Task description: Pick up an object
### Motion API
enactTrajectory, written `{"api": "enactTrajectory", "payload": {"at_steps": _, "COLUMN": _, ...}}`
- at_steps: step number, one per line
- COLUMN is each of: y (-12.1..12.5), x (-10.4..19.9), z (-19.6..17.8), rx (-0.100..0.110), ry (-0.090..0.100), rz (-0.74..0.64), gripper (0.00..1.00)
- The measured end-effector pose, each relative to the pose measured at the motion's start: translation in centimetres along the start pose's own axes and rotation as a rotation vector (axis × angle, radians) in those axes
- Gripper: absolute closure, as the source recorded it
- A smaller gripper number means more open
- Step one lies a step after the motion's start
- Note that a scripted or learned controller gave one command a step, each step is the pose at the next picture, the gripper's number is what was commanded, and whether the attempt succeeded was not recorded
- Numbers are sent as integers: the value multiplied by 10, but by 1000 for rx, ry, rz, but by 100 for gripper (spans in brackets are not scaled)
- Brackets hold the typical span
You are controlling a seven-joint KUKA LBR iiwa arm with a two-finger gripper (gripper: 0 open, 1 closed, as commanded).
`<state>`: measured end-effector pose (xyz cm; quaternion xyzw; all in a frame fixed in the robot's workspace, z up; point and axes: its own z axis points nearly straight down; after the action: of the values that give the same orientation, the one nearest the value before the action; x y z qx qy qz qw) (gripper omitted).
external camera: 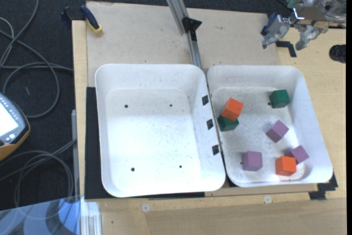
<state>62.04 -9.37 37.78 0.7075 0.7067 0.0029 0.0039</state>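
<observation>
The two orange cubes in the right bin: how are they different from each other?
The upper orange cube rests on a dark green cube near the bin's left wall; the lower orange cube lies on the bin floor near the front right corner. The upper one touches only the green cube; the lower one sits against a purple cube. Both look alike in colour and size.

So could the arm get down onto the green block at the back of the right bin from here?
Probably yes: the green block stands apart from the other blocks, nothing over it, though the bin wall is close.
</observation>
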Motion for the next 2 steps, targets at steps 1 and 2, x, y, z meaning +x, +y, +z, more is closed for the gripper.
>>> {"api": "enactTrajectory", "payload": {"at_steps": 1, "y": 5, "x": 61, "z": -77, "rx": -2, "ry": 2, "rz": -9, "gripper": 0}}
{"api": "enactTrajectory", "payload": {"at_steps": 2, "y": 4, "x": 57, "z": -83, "rx": 4, "ry": 0, "rz": -4, "gripper": 100}}
